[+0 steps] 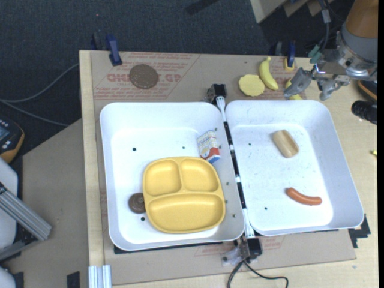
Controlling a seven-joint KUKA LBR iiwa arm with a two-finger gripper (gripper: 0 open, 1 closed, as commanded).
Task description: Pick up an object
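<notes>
Claw: grey two-finger metal gripper [313, 83] on the grey arm with orange band [362, 17], hanging over the far rim of the right bin; its prongs look spread and nothing sits between them, so released and empty-handed
Claw position, reason: judged to be parked clear of the bins, no object yet chosen
Right shallow white plastic bin [342, 161]: nearest the claw, holds the two loosest candidates
Tan bread-roll-shaped toy [285, 143]: lies in the far half of the right bin, well apart from walls; judged the easiest pick, being closest and open on all sides
Orange-red sausage-shaped toy [303, 197]: lies flat in the near half of the right bin, apart from the roll
Yellow toy banana [268, 74]: on the bench behind the bins, just beside a yellow round ruffled toy [251, 85]
Left shallow white plastic bin [117, 161]: beside the right bin, rims touching
Yellow three-compartment plastic plate [182, 194]: fills the near middle of the left bin
Small white-and-red printed carton [208, 144]: tilted near the dividing wall
Brown round disc [137, 203]: touching the plate's left edge
Brown round cookie-like disc [143, 75]: on the bench, far left
</notes>
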